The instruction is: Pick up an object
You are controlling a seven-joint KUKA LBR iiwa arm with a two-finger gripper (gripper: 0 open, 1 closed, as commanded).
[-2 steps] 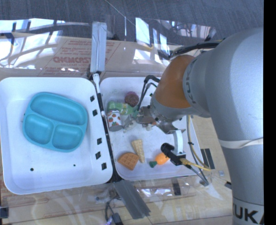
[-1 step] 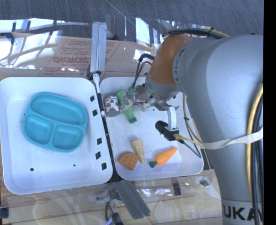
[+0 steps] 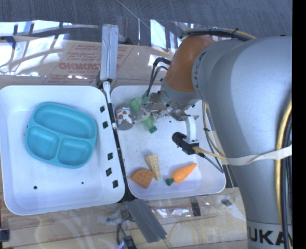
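So the end effector [image 3: 151, 109] sits mid-frame right over a small green plastic piece [image 3: 148, 123]; can't tell its grip state, honestly.

Single fixed camera above bench — slanted downward look, both bins [image 3: 59, 201] framed, arm [image 3: 246, 102] entering right.

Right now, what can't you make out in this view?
- Gripper: fingers hidden under the wrist, so their state and any hold are unclear.
- Green object: partly covered by the gripper, shape unreadable.
- Small cup: too small to read its print.
- Right bin: far side hidden by the arm.
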